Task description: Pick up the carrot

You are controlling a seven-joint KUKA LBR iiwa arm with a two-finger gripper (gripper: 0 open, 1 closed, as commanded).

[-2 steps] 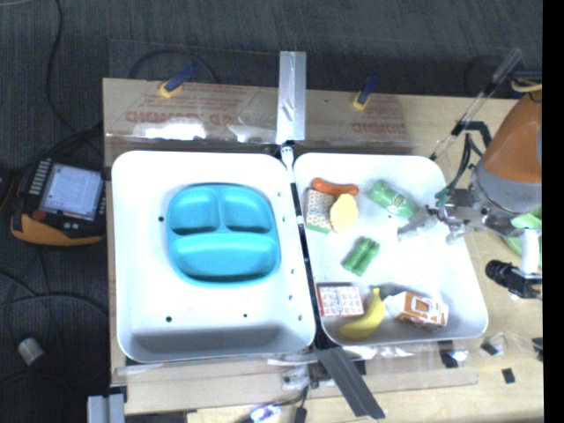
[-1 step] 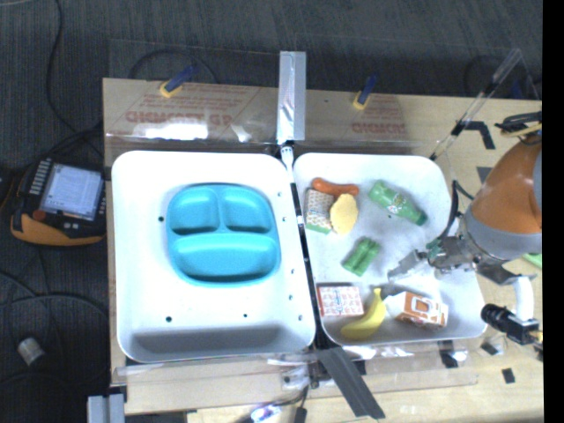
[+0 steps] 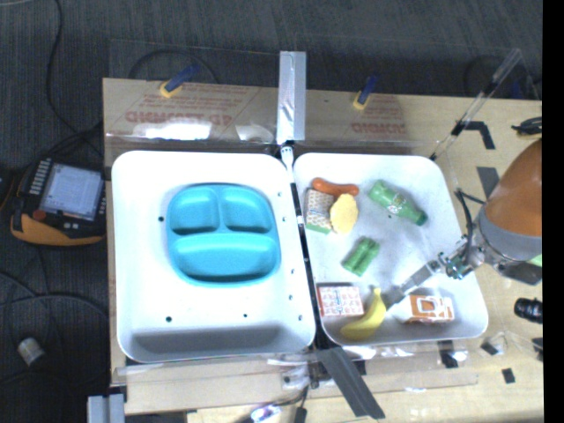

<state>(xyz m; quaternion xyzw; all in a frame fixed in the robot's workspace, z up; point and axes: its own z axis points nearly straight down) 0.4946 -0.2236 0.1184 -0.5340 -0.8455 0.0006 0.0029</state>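
The carrot (image 3: 334, 186) is a small orange piece lying flat at the back left of the right bin (image 3: 441, 183), just behind a yellow fruit (image 3: 344, 212). My gripper (image 3: 396, 295) reaches in from the right, low over the front of that bin. Its tip is beside the top of a banana (image 3: 368, 316). It is well in front of the carrot and apart from it. Nothing shows in its grasp.
The right bin also holds a snack packet (image 3: 317, 211), a green bottle (image 3: 397, 203), a green can (image 3: 359, 255), a red-and-white box (image 3: 339, 300) and an orange-and-white box (image 3: 430, 307). A blue divided tray (image 3: 222, 233) lies in the left bin (image 3: 132, 263).
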